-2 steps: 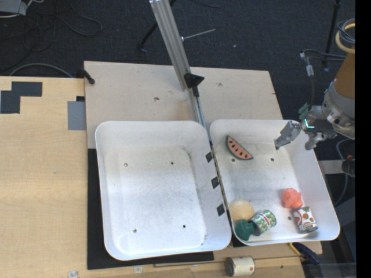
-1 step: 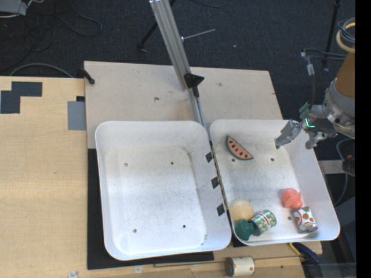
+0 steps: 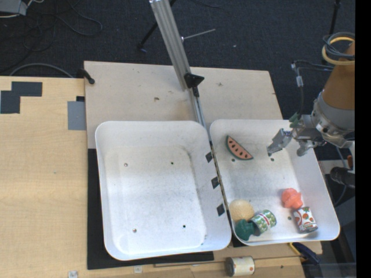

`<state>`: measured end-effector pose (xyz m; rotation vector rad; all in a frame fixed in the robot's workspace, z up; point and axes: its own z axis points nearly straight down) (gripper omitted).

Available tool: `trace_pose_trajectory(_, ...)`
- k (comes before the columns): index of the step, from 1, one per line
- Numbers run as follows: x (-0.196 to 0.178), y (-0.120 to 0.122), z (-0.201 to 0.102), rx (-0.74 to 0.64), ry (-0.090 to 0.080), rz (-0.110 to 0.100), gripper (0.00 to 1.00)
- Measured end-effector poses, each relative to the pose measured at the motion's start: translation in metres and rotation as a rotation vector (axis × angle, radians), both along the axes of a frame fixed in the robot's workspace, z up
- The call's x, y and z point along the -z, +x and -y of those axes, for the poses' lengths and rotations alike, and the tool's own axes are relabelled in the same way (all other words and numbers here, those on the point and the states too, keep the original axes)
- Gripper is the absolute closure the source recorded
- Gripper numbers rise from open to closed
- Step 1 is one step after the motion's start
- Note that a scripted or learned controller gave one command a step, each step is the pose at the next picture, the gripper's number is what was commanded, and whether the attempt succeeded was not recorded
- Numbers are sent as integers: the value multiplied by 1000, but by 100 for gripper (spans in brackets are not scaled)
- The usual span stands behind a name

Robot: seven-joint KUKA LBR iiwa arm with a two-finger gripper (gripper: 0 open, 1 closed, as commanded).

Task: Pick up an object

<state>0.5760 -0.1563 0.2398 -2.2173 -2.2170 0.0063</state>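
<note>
My gripper [image 3: 291,145] hangs over the right bin [image 3: 255,169] near its far right side, fingers [image 3: 279,143] spread open with nothing between them. A watermelon slice [image 3: 238,148] lies to its left in the bin's far part. Along the near edge of the same bin lie a beige round thing [image 3: 242,209], a dark green lump [image 3: 245,229], a small green-labelled can [image 3: 263,220], an orange-red lump [image 3: 291,198] and a red-and-white can [image 3: 305,219].
The left bin [image 3: 152,190] sits beside the right one, joined by black clips [image 3: 215,182]. A slanted aluminium bar [image 3: 174,45] rises behind the bins. A small cylinder [image 3: 239,266] lies on the bench in front of the right bin.
</note>
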Motion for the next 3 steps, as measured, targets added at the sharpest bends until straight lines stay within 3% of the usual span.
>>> trace_pose_trajectory(2, 91, 1, -4, 2, 1, -1, 0)
trace_pose_trajectory(3, 78, 2, -2, 7, 0, 3, 100)
